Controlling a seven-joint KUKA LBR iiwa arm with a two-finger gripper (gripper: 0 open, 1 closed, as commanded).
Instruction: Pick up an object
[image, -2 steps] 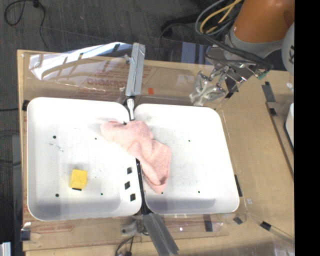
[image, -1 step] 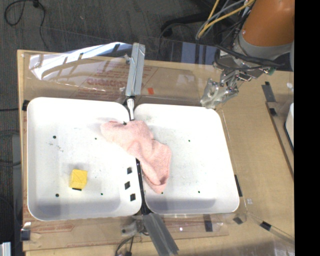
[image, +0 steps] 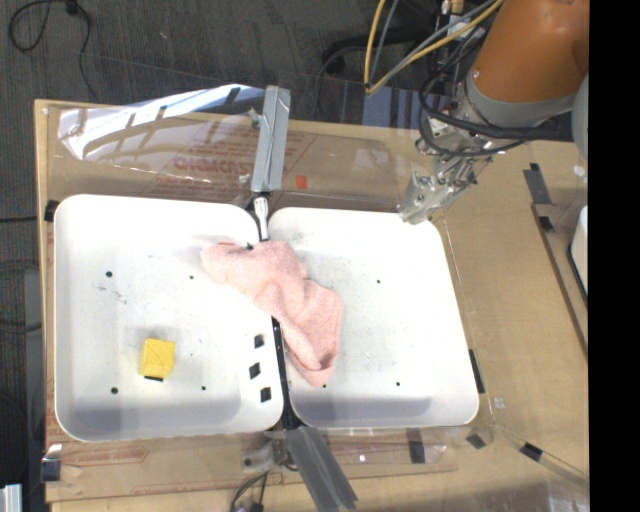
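Hanging over the far right corner of the right bin, the gripper has nothing in it, and I cannot tell how it is set. It is up high, well away from the things below.

The pink cloth lies across the wall between the two bins. One end sits near the far edge of the left bin. The bigger end droops into the right bin, close to its left edge. A little yellow block sits alone near the front left corner of the left bin, well apart from the cloth.

I think the cloth is the closer thing to pick. But it is soft and floppy, so a grab could catch just a thin fold and let it slip out. It also hangs over the wall, so coming down there could bump the bin edge. The block is small and far, so a reach could miss it or push it away.
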